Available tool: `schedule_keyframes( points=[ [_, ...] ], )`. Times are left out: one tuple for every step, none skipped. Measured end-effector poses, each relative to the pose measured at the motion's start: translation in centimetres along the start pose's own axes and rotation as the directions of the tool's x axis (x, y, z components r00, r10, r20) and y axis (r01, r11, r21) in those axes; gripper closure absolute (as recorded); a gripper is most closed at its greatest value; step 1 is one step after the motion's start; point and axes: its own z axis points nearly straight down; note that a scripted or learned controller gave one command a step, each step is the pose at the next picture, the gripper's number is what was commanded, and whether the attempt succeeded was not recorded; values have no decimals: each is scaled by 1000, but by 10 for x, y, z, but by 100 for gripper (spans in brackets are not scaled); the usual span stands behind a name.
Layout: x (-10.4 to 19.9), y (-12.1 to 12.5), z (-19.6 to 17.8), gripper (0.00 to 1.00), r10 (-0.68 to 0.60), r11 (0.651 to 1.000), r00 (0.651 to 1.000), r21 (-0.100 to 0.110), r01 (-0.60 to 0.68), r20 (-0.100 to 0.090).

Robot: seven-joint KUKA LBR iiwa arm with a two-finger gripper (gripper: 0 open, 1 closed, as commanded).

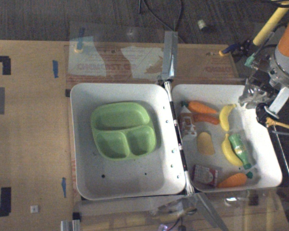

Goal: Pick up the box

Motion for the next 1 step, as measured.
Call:
schedule_keyframes(
  points=[
    [49,94,-119,100,115,993,993,0,-115,0]
  ],
)
